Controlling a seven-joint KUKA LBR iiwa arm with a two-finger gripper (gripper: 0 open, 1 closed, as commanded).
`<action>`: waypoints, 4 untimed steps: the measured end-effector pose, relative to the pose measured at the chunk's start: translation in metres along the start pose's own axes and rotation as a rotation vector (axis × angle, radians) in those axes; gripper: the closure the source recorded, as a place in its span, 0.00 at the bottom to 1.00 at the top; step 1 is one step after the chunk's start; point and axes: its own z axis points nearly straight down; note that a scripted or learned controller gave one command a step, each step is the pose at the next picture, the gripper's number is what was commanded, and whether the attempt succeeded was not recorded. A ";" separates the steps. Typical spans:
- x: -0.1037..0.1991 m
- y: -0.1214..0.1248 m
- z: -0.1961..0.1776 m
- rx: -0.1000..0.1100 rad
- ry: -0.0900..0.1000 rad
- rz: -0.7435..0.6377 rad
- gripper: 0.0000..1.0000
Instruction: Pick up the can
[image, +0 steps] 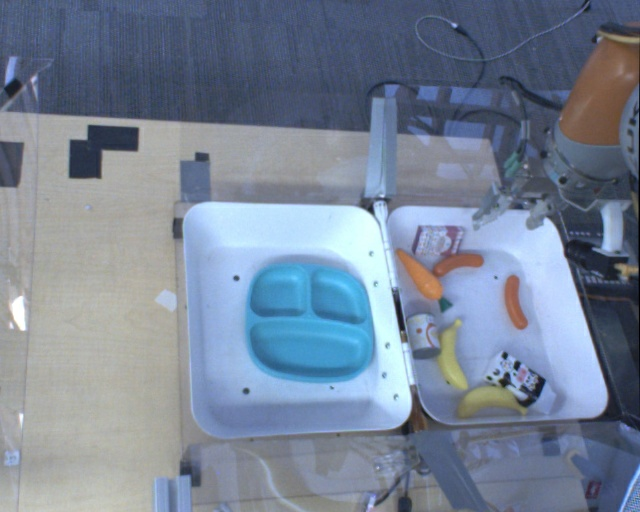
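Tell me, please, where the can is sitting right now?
The can lies in the right bin, against its left wall, just below the carrot and beside the upper banana.

Blue tray (308, 322) in left bin (210, 400), can (422, 334) in right bin (585, 390)

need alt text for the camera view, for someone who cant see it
The gripper hovers over the far rim of the right bin, holding nothing; the small can stands by that bin's left wall. The bin also holds a carrot, two sausages, two bananas and two small cartons. The left bin holds a blue divided tray.
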 end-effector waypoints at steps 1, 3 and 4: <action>-0.050 0.017 0.111 0.002 -0.001 0.052 0.00; -0.058 0.019 -0.026 -0.006 -0.003 -0.133 1.00; -0.057 0.021 -0.038 -0.012 -0.006 -0.138 1.00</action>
